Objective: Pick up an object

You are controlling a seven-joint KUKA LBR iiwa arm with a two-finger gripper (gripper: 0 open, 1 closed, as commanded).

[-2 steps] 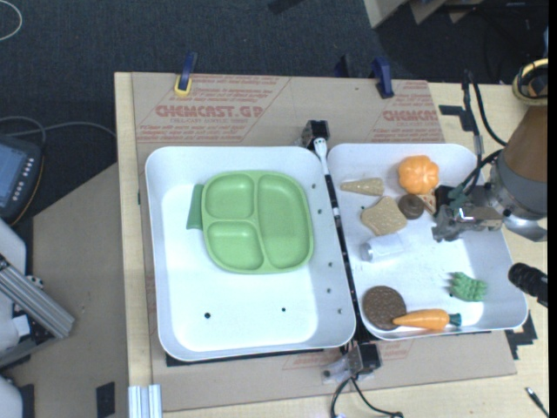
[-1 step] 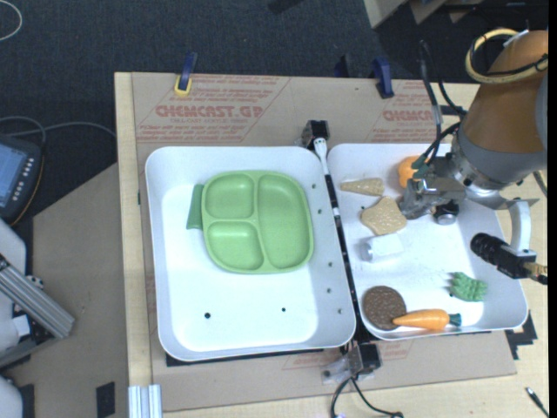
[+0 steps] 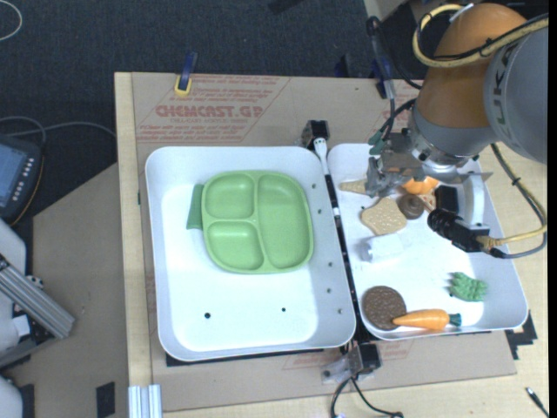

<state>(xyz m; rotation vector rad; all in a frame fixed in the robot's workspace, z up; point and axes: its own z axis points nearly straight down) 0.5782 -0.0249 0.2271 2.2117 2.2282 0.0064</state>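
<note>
My gripper (image 3: 385,179) reaches down into the back of the right bin (image 3: 505,277), just under the orange wrist band. Beside it lie a tan cracker-like piece (image 3: 384,219), a small brown round object (image 3: 412,205) and an orange piece (image 3: 425,185). A white block (image 3: 396,246) lies in the middle of that bin. Near the front sit a brown round patty (image 3: 383,303), an orange carrot (image 3: 424,320) and a green toy (image 3: 466,286). The arm hides the fingertips.
The left bin (image 3: 174,303) holds a green divided plate (image 3: 258,220). A black divider (image 3: 335,225) runs between the bins. Cables and a black bracket (image 3: 457,225) hang off the arm over the right bin's far side.
</note>
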